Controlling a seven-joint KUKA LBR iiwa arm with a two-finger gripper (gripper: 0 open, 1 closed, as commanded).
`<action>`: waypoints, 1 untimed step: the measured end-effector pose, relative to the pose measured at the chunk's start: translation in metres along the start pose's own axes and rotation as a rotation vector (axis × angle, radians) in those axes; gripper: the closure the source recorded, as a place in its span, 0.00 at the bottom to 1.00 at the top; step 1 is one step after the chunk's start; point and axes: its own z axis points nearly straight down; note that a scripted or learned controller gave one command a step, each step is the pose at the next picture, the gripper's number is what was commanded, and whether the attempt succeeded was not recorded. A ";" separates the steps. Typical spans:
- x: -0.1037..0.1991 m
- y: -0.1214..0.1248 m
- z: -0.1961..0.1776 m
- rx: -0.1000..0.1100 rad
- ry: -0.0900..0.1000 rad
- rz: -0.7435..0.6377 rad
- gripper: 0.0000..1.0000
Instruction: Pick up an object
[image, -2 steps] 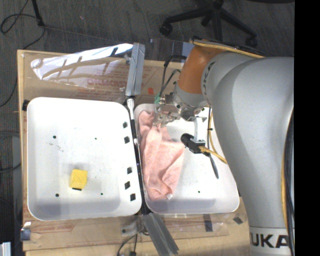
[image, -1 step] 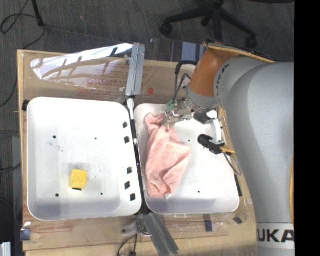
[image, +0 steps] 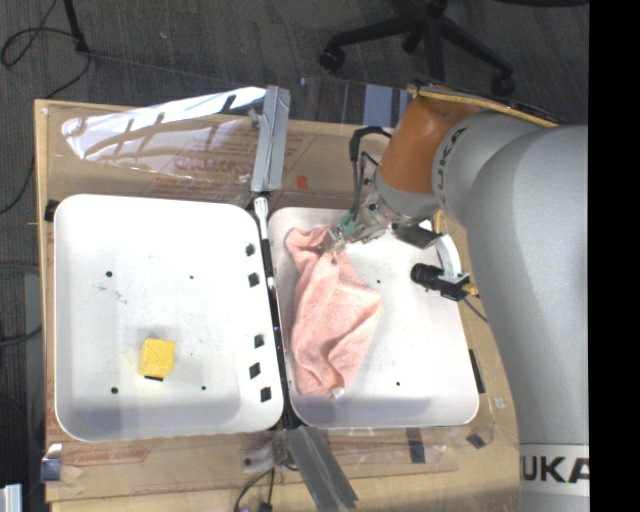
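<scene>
A pink cloth (image: 330, 310) lies crumpled along the left side of the right bin (image: 430, 390). Its upper corner is drawn up to a peak at my gripper (image: 345, 232), which is at the bin's far edge. The fingers are shut on that corner, and the rest of the cloth trails down toward the front of the bin. A small yellow block (image: 157, 358) rests in the front left part of the left bin (image: 150, 250), far from the gripper.
The grey arm with its orange band (image: 415, 155) comes in from the right and covers the right bin's far right side. A metal divider (image: 268, 300) separates the two bins. A clear plastic sheet (image: 160, 125) lies behind the left bin.
</scene>
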 end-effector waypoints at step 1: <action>0.001 0.001 -0.011 0.000 0.000 -0.005 1.00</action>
